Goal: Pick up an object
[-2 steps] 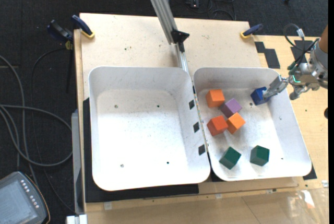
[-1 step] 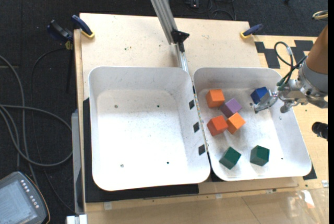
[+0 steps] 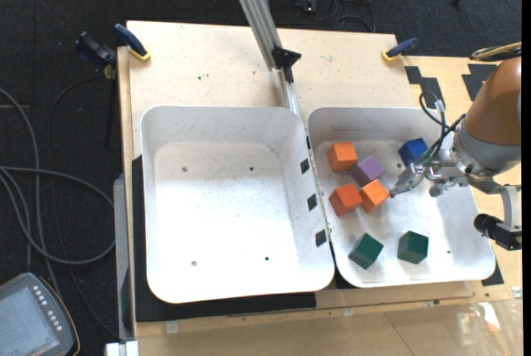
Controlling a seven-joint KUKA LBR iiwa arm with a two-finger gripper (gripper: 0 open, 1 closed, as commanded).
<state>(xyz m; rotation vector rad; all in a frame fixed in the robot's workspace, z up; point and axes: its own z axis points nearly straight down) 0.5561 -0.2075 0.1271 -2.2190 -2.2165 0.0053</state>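
Gripper (image 3: pixel 404 181): in the right bin (image 3: pixel 465 267), just right of an orange cube (image 3: pixel 375 193)
Fingers: cannot tell whether spread or pressed together

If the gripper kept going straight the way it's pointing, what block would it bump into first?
Probably the light orange block. The gripper points left and slightly down in the right bin, and that block sits right ahead of it. Its height above the block is hard to judge.

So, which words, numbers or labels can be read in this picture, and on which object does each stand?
None can be read.
The blocks in the right bin carry no print.
The pendant screen at lower left is too blurred to read.
The black squares between the bins are plain marks.
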